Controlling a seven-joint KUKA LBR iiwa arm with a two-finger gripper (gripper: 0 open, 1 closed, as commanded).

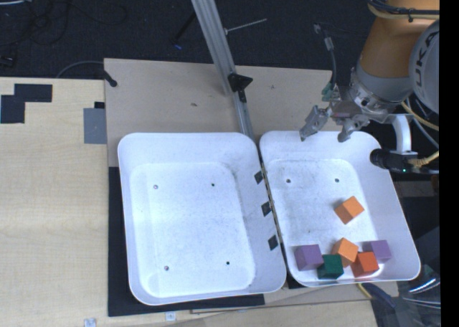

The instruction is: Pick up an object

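My gripper (330, 126) hangs over the far rim of the right bin (315, 175), its two fingers spread open with nothing between them. The blocks lie well below it in the view. An orange block (350, 209) sits alone in the right middle of that bin. Along the near edge cluster a purple block (309, 256), a green block (331, 267), a second orange block (347, 249), a red-orange block (366, 264) and another purple block (380, 249).
The left bin (186, 218) stands beside the right one, joined by black clips (265, 207). A slanted metal rail (219, 49) rises behind the bins. The wooden bench extends to the left.
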